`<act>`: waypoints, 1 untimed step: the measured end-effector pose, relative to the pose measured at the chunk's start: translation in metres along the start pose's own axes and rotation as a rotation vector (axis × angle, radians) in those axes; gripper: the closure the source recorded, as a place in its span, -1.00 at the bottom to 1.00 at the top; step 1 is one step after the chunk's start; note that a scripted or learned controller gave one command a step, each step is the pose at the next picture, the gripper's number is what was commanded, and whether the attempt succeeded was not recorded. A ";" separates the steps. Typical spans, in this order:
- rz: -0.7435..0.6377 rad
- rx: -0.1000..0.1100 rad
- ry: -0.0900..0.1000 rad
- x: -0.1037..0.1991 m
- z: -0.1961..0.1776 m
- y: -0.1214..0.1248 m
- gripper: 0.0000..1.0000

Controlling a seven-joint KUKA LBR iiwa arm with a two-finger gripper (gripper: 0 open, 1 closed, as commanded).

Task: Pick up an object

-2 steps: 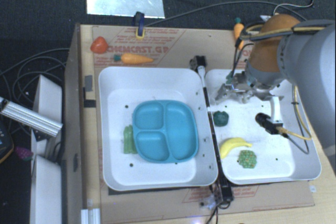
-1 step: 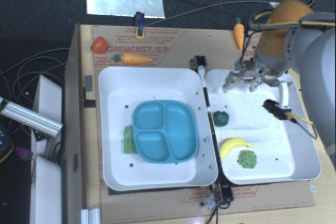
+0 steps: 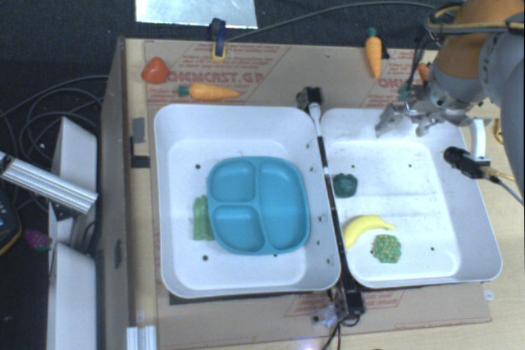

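Bins first: you have two shallow white ones side by side on the bench, the left bin [image 3: 176,143] and the right bin [image 3: 459,258], meeting along a dark divider down the middle. From the overhead camera, your left bin carries a blue divided plate [image 3: 258,205] lying flat near its centre, with a small green block [image 3: 201,219] just beside the plate's left edge, touching or nearly touching it. Your right bin holds three candidates to pick: a dark teal lump [image 3: 345,185] close to the divider on the bin's left side, a yellow banana [image 3: 366,228] below it toward the near edge, and a green bumpy ball [image 3: 385,248] just beside the banana's lower right end, near enough that you cannot tell whether they touch. All three rest on the bin floor, well apart from the gripper. The gripper [image 3: 408,120] hangs over the far edge of your right bin, at the end of the grey arm with its orange band [image 3: 484,8] coming in from the right. Its two fingers point down and to the left with a clear gap between them, so it stands spread, and nothing sits between them. Outside the bins, on the brown bench board [image 3: 328,65], you can see a toy carrot [image 3: 212,93] and an orange-red piece [image 3: 154,70] beyond the left bin, and another carrot [image 3: 374,53] standing nearly upright beyond the right bin.
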State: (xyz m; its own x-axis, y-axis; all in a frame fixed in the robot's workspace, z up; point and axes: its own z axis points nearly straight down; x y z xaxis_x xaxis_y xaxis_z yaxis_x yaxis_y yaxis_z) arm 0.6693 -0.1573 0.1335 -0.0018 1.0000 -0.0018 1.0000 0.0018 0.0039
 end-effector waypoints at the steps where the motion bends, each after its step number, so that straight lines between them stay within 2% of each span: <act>1: 0.001 0.004 0.001 -0.002 0.017 -0.064 -1.00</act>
State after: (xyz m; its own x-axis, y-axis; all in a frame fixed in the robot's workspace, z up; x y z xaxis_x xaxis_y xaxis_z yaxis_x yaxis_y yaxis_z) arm 0.6051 -0.1591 0.1161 -0.0012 1.0000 -0.0004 1.0000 0.0012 0.0004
